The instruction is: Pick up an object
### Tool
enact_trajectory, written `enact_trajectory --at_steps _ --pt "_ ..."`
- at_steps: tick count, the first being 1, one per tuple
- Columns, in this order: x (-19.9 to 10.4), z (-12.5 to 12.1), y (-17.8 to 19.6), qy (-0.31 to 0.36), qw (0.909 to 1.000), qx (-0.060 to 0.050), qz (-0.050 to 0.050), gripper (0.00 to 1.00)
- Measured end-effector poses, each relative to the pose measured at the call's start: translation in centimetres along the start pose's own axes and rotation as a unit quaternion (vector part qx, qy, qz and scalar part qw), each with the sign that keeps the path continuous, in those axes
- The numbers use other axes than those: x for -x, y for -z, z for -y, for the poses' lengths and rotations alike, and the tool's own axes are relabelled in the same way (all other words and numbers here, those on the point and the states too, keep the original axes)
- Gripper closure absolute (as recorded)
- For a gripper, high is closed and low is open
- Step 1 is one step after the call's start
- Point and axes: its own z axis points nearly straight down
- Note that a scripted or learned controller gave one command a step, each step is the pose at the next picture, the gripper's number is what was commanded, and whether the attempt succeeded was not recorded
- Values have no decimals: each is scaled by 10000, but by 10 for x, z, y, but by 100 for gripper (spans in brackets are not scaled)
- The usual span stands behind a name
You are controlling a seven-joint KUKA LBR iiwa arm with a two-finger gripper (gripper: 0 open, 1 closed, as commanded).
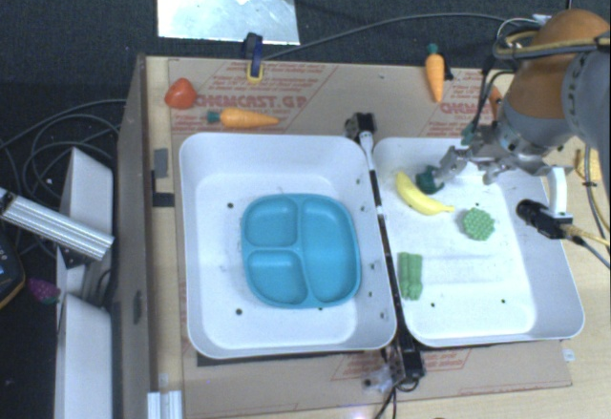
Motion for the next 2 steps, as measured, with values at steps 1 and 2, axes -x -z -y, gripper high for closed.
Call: enact_trajectory --at_steps 1,2 --pt "-51 -1 -63 -2 10000 5 3 0" --pt "-49 -2 -51 0 10000 16 9 100"
